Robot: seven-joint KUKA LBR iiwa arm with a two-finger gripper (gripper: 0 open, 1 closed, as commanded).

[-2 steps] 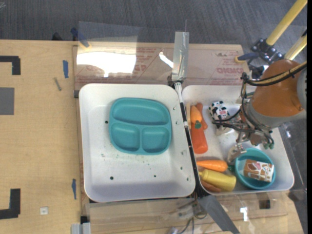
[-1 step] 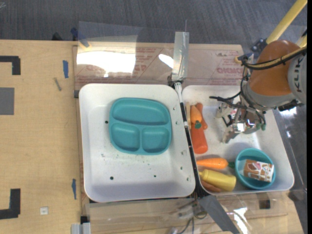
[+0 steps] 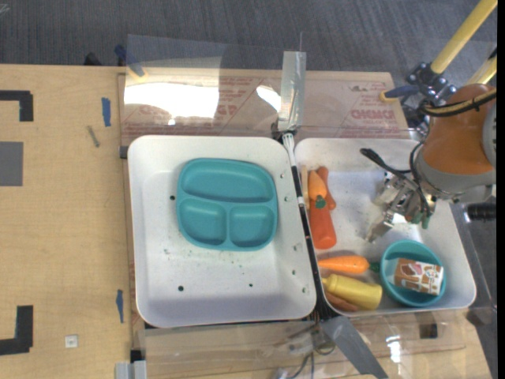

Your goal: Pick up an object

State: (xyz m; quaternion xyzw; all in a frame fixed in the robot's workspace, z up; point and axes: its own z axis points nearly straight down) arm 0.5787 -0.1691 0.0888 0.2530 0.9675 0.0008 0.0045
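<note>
From my station I see the table (image 3: 55,212) carrying two white bins side by side: the left bin (image 3: 150,290) holds a teal divided plate (image 3: 227,204), and the right bin (image 3: 461,290) holds everything worth grabbing. The arm (image 3: 458,140) reaches in from the right over the right bin's far right part, and the hand (image 3: 397,212) hangs low over bare bin floor; I cannot tell from this angle whether it is spread or pressed together, and I see nothing caught in it. Just near of the hand, slightly right, sits a teal bowl (image 3: 410,271) with a small printed carton (image 3: 418,276) inside it. To the hand's left, against the wall between the bins, an orange carrot (image 3: 322,215) lies with its long axis running far to near. Nearer me, a second carrot (image 3: 344,264) and a yellow piece (image 3: 355,290) lie with their long axes left to right, touching or almost so. I judge the bowl and its carton the closest target, a short move toward the near side; the upright carrot would need a longer move left.
</note>
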